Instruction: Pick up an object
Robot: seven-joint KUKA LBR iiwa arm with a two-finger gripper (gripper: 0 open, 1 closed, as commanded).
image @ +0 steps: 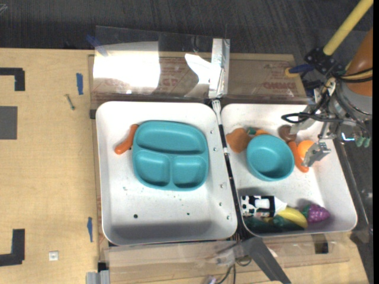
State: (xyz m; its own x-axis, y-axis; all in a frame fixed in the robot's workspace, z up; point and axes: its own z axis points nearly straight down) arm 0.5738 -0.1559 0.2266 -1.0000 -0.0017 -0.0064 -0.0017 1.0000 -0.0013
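White plastic makes up the two shallow bins that sit side by side on the wooden counter (41, 176). In the left bin (118, 200) lies a teal divided plate (170, 154), with an orange carrot-like piece (125, 141) touching its upper left edge. The right bin (337, 200) holds a teal bowl (269, 156) near its middle; a brownish-orange rounded object (238, 139) rests just beside the bowl on its left, and an orange ball-like object (302, 152) sits against the bowl's right side. Along the near wall of the right bin lie a black-and-white cow-patterned toy (258, 204), a yellow banana (291, 217) and a purple bunch of grapes (317, 213), all close together. The grey arm reaches in from the right, and its claw (315, 152) hangs over the right bin just beside the orange object; whether its grip is spread or closed cannot be told, nor whether it has hold of anything
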